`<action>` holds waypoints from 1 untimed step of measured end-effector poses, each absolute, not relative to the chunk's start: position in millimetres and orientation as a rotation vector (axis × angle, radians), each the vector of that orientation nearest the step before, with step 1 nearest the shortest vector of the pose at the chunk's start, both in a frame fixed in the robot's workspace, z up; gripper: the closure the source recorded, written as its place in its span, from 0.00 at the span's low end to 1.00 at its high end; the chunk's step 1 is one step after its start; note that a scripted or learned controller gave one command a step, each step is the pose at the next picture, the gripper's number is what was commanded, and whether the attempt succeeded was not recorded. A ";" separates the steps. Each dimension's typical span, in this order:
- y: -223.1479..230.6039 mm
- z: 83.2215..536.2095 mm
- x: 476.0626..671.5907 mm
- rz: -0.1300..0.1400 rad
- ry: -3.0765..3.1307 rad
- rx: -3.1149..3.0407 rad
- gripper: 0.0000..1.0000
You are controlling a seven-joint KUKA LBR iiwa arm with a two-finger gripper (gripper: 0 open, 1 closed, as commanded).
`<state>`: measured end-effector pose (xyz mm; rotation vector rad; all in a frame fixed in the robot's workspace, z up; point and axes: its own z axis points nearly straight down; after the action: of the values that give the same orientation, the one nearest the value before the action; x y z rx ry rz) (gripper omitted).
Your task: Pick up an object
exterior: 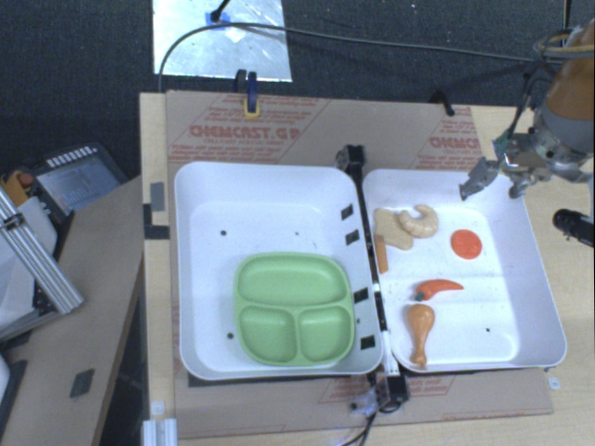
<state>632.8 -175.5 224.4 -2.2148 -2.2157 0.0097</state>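
Two bins [200, 193] | end effector [496, 182] over right bin's far edge, fingers spread, nothing gripped | arm cropped at right

The grey arm [567, 110] reaches in from the right, wrist angled downward. Its hand [495, 182] hangs with both fingers spread apart, gripping nothing.
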 end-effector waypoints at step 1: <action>-175.0 232.5 635.3 -0.001 -2.226 -2.219 0.00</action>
<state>635.3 -175.0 232.5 -2.2190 -2.2260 -0.0013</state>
